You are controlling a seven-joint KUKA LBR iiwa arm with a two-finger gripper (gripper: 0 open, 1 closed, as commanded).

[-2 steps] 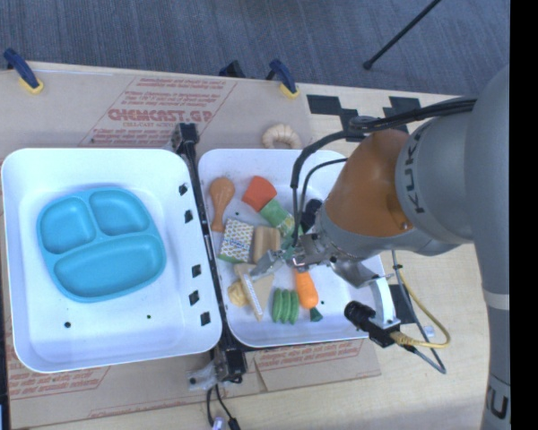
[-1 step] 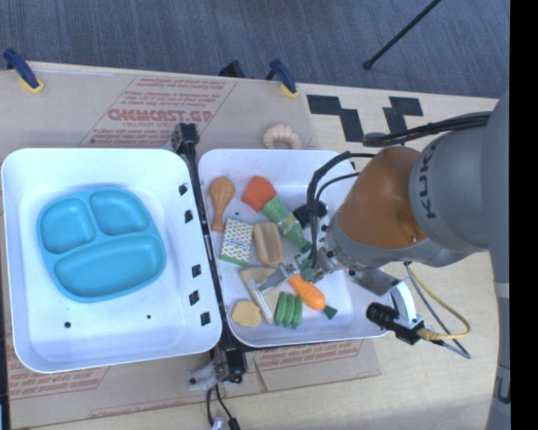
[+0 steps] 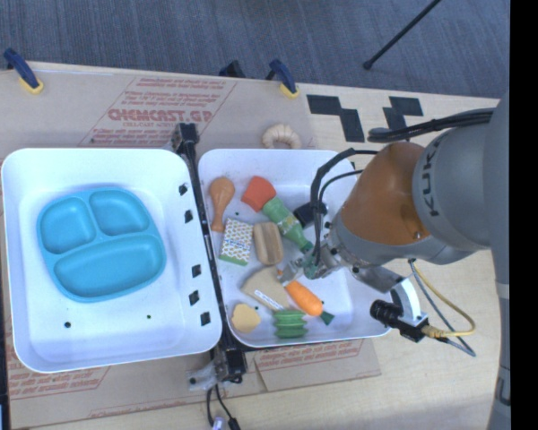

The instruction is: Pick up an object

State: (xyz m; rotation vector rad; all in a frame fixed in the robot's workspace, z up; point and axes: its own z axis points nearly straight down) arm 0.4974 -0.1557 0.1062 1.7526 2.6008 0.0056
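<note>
The right bin point(image 3: 251, 161) holds several toy foods: a chicken drumstick point(image 3: 221, 198), a red piece point(image 3: 258, 191), a green bottle-like piece point(image 3: 284, 219), a checkered wafer point(image 3: 236, 241), a bread piece point(image 3: 268, 243), a carrot point(image 3: 304, 298), a green bean-like piece point(image 3: 290, 324), a yellow piece point(image 3: 245, 317) and a pale wedge point(image 3: 266, 291). My gripper point(image 3: 309, 265) reaches down into this bin from the right. It is just above the carrot and beside the green piece. The wrist and cables hide its tips.
The left bin point(image 3: 18, 240) holds a blue divided plate point(image 3: 100, 242). A beige ring-shaped toy point(image 3: 281, 136) lies on the cardboard behind the right bin. Blue clamps point(image 3: 22, 68) hold the cardboard at the back. The arm's body point(image 3: 412, 200) covers the right bin's right side.
</note>
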